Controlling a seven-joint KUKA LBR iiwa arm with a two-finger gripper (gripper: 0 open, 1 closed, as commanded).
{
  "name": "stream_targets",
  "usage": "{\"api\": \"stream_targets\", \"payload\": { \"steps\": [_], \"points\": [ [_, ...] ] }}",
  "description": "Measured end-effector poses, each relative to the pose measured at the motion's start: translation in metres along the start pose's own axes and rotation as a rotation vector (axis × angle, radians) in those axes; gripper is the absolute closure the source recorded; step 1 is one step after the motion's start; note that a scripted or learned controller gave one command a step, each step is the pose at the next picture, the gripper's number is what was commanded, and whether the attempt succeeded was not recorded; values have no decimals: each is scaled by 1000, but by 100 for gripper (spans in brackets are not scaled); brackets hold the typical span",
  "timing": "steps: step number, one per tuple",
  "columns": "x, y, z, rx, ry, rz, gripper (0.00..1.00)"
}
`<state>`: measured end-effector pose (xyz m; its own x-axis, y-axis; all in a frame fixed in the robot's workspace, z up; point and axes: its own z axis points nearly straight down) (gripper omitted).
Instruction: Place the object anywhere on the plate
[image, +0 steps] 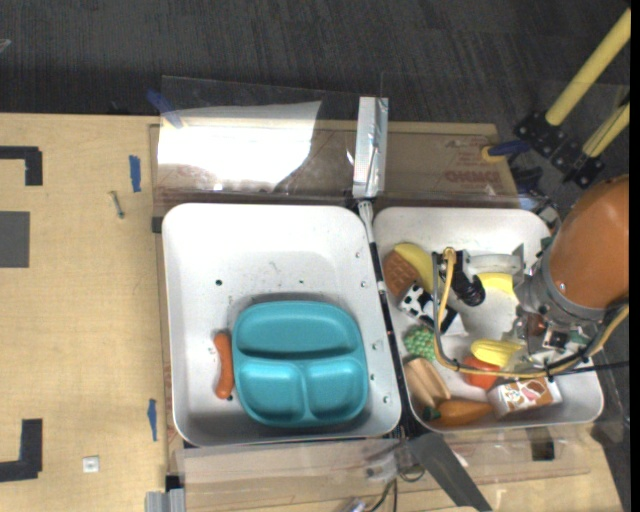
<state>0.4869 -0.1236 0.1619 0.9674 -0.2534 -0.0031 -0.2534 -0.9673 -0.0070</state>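
Nearest, along the near wall of the right bin (440, 222), an orange carrot-like piece (462, 410) lies on its side. Just right of it is a brown bottle with a red and white label (527, 395), also on its side. A tan sausage-like piece (425, 380) rests left of the carrot, with a green bumpy piece (422, 345) just beyond it.

Farther in, a red piece (481, 373) and a yellow piece (495, 352) touch each other near the bin's middle. A black and white patterned piece (415, 300), a brown bread-like piece (400, 270) and a yellow banana (417, 260) crowd the far left part of this bin.

From the right, the grey arm with its orange band (598, 245) reaches over the right bin. Its hand (538, 338) hangs just right of the yellow piece; whether it is apart or together cannot be told, and no thing shows in its grip.

In the left bin (180, 230), the teal plate (300, 362), with three compartments, sits toward the near side. An orange sausage-shaped piece (224, 364) lies just beside the plate's left edge. Both bins stand on a wooden table (80, 300).
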Motion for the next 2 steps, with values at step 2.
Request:
{"api": "stream_targets", "payload": {
  "steps": [2],
  "points": [
    [2, -6, -19, 9, 1, -2, 100]
  ]
}}
